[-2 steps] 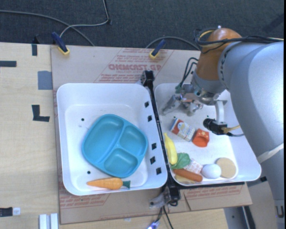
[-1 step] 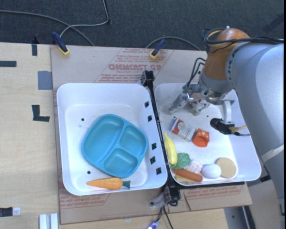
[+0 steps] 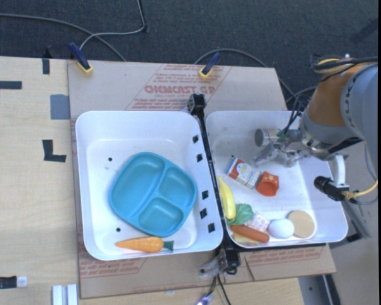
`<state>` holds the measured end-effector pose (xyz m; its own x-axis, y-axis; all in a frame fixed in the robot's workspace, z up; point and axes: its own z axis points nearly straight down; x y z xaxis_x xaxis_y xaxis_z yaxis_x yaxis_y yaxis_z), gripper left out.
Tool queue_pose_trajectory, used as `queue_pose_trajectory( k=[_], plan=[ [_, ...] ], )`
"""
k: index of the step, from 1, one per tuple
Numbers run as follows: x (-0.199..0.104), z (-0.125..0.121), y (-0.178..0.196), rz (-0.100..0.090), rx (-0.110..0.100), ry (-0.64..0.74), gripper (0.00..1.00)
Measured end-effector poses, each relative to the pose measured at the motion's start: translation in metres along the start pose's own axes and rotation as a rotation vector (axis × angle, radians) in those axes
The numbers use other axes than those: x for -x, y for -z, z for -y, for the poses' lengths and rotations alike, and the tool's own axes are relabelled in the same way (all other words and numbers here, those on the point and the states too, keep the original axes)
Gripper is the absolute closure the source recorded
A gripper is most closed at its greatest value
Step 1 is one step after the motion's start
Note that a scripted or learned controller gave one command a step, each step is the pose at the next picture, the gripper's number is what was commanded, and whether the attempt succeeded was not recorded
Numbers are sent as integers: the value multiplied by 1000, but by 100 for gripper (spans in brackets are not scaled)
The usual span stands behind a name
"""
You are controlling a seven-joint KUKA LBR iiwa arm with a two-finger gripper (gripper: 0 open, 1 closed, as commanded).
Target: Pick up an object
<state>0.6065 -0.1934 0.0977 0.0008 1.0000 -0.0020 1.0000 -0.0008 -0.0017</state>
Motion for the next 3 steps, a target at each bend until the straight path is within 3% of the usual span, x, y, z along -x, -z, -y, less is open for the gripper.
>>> queue_pose_trajectory(
  k=[1,2,3],
  plan=[
    [-40,-55,-15,-3,-30,-6,0],
    [21,25,-11,3,5,0,0],
    [-36,77,-11,-1,5,2,0]
  ],
)
